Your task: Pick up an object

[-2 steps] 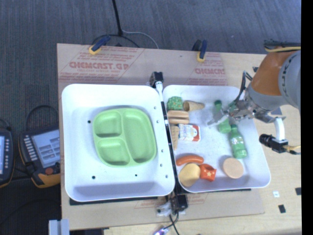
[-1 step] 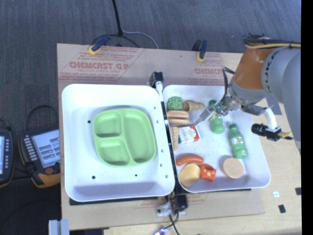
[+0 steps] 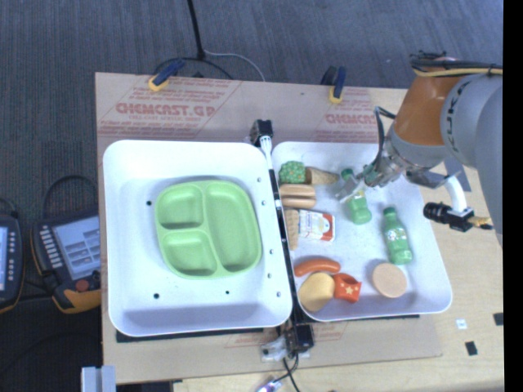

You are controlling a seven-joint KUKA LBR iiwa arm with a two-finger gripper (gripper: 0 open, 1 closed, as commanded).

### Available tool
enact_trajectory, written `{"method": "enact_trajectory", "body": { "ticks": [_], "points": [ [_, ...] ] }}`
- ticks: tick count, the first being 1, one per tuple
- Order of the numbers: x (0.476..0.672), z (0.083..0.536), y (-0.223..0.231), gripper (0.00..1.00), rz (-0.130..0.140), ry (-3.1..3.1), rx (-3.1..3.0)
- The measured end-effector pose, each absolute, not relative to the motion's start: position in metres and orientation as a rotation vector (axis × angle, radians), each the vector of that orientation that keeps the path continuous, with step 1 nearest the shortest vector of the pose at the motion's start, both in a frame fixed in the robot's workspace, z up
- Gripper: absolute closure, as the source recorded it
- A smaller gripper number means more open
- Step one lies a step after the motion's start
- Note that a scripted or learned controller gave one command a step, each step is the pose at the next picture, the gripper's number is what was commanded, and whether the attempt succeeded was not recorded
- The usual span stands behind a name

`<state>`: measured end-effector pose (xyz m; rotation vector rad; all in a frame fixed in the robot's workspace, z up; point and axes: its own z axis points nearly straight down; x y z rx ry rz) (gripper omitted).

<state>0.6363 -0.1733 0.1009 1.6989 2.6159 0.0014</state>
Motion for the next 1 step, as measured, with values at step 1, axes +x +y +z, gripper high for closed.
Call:
{"method": "enact_trajectory", "body": {
  "ticks": [1],
  "points": [
    [0.6049,0.1730,-0.1258,1.00,0.002,2.668,1.653]
  ]
}}
